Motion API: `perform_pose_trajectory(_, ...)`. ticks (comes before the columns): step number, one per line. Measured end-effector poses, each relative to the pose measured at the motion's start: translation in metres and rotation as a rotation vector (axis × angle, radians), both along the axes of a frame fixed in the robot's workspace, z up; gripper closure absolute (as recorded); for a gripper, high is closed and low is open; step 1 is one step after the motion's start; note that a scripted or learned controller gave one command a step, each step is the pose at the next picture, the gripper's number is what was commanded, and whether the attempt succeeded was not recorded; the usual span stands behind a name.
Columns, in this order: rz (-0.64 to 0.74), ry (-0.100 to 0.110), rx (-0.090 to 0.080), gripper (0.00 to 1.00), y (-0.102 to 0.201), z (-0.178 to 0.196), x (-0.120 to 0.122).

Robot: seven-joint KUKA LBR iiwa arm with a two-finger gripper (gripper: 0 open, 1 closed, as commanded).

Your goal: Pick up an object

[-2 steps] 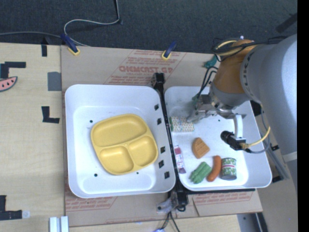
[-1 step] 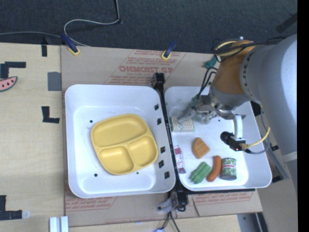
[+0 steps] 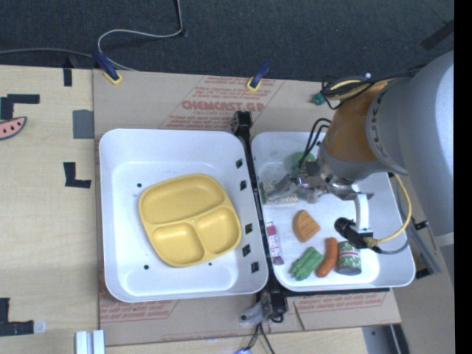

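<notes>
Camera view, and we are looking down on 2 white bins sitting side by side on a cardboard sheet. The left bin (image 3: 118, 198) carries a yellow divided plate (image 3: 189, 218) with 3 compartments, lying a little askew near its middle. Over to the right bin (image 3: 391, 271), and that is where the action is: the grey arm (image 3: 413, 124) with its orange band (image 3: 352, 127) reaches in from the right and leans over the bin's upper half. The gripper (image 3: 289, 186) is low at the bin's upper left, close to the divider between the 2 bins, and from this angle I cannot tell how far it is open or whether it has hold of anything; the metal parts there blur together.

Below it lie the pickable items. An orange bread-like piece (image 3: 306, 225) sits near the middle of the bin, just beneath the wrist. Lower down, a green pickle-shaped toy (image 3: 305, 262) lies tilted, touching or just beside an orange hot dog (image 3: 327, 258), and a small can (image 3: 349, 260) with a green label lies right next to that. A slim pink-and-white packet (image 3: 273, 242) rests along the bin's left wall. All 5 are on the bin floor, apart from the gripper.
</notes>
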State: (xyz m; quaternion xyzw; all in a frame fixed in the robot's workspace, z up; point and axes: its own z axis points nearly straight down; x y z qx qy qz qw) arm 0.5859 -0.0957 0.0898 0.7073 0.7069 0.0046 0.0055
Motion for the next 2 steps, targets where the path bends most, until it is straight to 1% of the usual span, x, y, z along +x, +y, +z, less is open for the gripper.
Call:
perform_pose_trajectory(1,-0.002,-0.005,-0.007,1.0,-0.0037,0.012,0.0011)
perform_pose_trajectory(2,0.001,0.001,-0.002,0.0,-0.0006,0.0098,0.0)
